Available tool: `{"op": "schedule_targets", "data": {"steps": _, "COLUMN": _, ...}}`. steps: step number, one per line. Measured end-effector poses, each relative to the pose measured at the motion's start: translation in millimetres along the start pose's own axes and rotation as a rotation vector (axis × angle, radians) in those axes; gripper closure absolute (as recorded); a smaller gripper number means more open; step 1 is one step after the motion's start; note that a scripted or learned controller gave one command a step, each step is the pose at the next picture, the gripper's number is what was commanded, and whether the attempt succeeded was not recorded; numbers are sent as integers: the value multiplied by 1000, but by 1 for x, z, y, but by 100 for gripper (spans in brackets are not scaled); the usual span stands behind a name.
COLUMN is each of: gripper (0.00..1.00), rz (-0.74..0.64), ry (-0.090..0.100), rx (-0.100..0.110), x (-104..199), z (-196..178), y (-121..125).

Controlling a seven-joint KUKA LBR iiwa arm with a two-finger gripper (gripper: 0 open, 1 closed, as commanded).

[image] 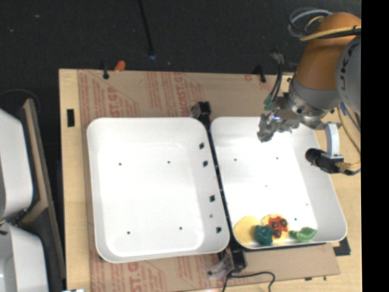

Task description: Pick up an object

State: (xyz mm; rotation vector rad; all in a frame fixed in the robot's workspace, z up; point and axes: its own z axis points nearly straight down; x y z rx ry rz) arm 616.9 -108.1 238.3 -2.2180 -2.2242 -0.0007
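In the camera view, the gripper (267,132) is seen over the far edge of the right bin (316,190), near its back wall; whether anything is gripped cannot be told. The objects — a yellow piece (244,229), a teal piece (263,235), a red piece (278,224) and a green piece (303,233) — are clustered at the near wall, well apart from it. The left bin (152,187) is set just beside, black clips (208,163) between the two.

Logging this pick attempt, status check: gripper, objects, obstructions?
Gripper over right bin's far edge, holding nothing visible. Small objects clustered at that bin's near edge, apart from gripper. Nothing between them.
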Motion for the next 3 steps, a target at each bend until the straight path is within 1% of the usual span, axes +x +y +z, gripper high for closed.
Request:
{"op": "schedule_targets", "data": {"steps": 2, "gripper": 100, "rz": 0, "ry": -1, "rx": 0, "x": 96, "z": 10, "y": 18}}
{"op": "schedule_targets", "data": {"steps": 3, "gripper": 100, "rz": -1, "ry": 1, "rx": -2, "x": 152, "z": -5, "y": 20}}
